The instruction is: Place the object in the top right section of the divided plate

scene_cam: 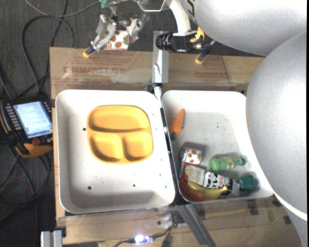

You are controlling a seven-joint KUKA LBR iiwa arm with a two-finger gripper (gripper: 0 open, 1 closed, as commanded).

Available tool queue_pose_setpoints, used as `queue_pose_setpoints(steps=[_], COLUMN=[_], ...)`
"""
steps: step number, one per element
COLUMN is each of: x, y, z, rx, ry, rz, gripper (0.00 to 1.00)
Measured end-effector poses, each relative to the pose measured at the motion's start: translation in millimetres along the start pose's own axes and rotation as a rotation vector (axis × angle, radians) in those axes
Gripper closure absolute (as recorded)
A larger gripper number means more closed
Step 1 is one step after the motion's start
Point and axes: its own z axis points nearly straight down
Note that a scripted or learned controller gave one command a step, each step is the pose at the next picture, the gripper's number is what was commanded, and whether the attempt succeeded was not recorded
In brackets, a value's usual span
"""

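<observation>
The yellow divided plate (121, 133) lies in the left white bin (72, 189), with one wide section on its far side and two smaller ones on its near side. My gripper (117, 32) hangs high at the top of the view, past the far edge of the left bin and over the cardboard. Between its fingers (103, 34) sits a small white carton with red print (120, 39), so the gripper is shut on it.
The right bin (232, 104) holds a carrot (176, 121), a small printed carton (191, 155), a green bottle (226, 163), a milk carton (212, 179) and a dark green bottle (247, 181). A teach pendant (28, 118) lies left of the bins. The arm's white bulk covers the right side.
</observation>
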Motion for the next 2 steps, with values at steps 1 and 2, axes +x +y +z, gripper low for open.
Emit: queue_pose_setpoints(steps=[1, 2], x=[56.8, 36.3], y=[-112.1, -114.2], z=[-0.9, 111.9], rx=[-0.002, -0.001], ry=[0.001, 0.003], rz=[-0.372, -0.467], gripper=[1.00, 1.00])
